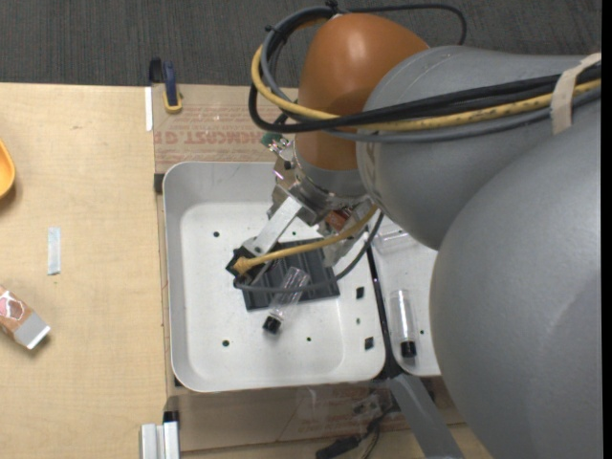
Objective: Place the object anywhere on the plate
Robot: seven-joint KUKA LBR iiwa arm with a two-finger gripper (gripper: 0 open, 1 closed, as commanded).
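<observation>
A dark grey square plate (304, 283) lies in the middle of the left white bin (196, 285). A clear tube with a black cap (279, 306) lies slanted across the plate's front edge, with its cap end resting on the bin floor. My gripper (287, 273) hangs low over the plate, right above the tube. The wrist and cabling hide how it stands. I cannot tell whether the tube is held or simply lying there.
A second clear tube with a black cap (403, 321) lies in the right bin, mostly under the arm. On the wooden bench to the left are a small grey strip (54, 251), a brown and white packet (19, 319) and an orange edge (5, 170).
</observation>
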